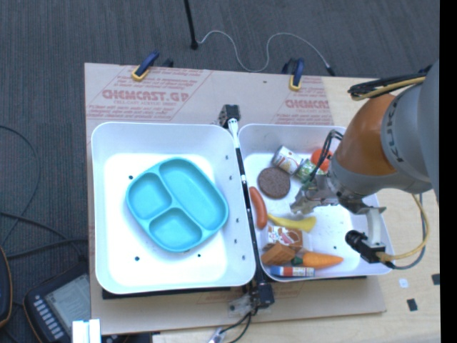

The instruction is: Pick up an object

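reaching into the toy food bin

cardboard bench, two white bins. our gripper (305,200) hovers low in the right bin (371,266), just above the banana (294,222); nothing sits between its fingers. we judge the descent underway; next, closing squarely on the banana.

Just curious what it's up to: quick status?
Gripper low in right bin, over banana. Nothing visibly held. Cookie, hot dog, carrot crowd close.

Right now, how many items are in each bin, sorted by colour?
Blue: 1, divided plate, left bin
Orange/red: 3, sausage, carrot, marker
Brown: 2, round cookie, pastry
Yellow: 1, banana
White: 1, can
Total: 8
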{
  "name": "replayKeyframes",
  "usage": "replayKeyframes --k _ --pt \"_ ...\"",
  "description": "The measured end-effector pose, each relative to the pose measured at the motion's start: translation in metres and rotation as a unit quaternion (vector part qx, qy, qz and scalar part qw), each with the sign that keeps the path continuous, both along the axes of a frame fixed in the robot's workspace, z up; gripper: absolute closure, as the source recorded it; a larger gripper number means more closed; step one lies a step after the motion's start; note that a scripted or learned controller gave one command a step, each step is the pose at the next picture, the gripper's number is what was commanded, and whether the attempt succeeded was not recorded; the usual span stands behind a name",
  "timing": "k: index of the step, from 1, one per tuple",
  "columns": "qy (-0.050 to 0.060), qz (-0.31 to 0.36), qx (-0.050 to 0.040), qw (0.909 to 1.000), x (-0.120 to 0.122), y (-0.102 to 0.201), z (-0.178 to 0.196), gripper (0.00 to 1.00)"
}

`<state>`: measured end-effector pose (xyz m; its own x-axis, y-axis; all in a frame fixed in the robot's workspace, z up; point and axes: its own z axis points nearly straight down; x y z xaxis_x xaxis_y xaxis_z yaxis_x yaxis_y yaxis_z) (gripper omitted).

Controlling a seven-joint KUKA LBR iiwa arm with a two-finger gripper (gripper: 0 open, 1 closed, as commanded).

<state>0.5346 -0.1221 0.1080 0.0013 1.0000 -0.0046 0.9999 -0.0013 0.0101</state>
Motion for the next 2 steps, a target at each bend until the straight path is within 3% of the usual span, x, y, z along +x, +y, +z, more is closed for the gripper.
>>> replayKeyframes --k 1,2 --pt "0.000 0.000 -0.0001 1.0000 0.000 0.000 0.000 0.00" --pt "-0.002 -0.001 -0.0010 1.0000 -0.041 0.023 -0.020 0.00"
